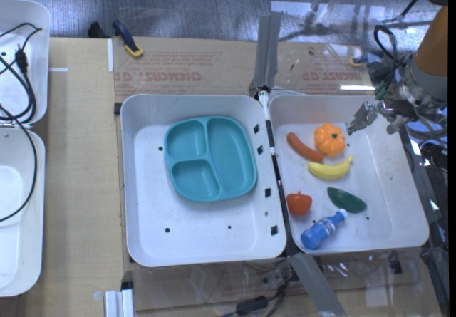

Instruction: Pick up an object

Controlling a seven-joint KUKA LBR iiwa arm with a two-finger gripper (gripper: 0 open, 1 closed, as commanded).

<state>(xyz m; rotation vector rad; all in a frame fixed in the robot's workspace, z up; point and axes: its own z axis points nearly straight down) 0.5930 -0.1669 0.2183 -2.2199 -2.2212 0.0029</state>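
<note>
The right bin (399,187) holds several small items. An orange pumpkin (330,139) sits near the back, with a red sausage (305,147) on its left and a yellow banana (330,169) in front. A red tomato (299,202), a dark green leaf-shaped piece (347,199) and a blue bottle (322,231) lie nearer the front. My gripper (375,122) hangs over the bin's back right part, just right of the pumpkin. It is open, with nothing between its fingers.
The left bin (142,223) carries a teal divided plate (211,157). A raised wall (274,166) separates the two bins. Cables (388,38) trail behind the arm at the upper right. A white tub with black wires (18,73) stands at the far left.
</note>
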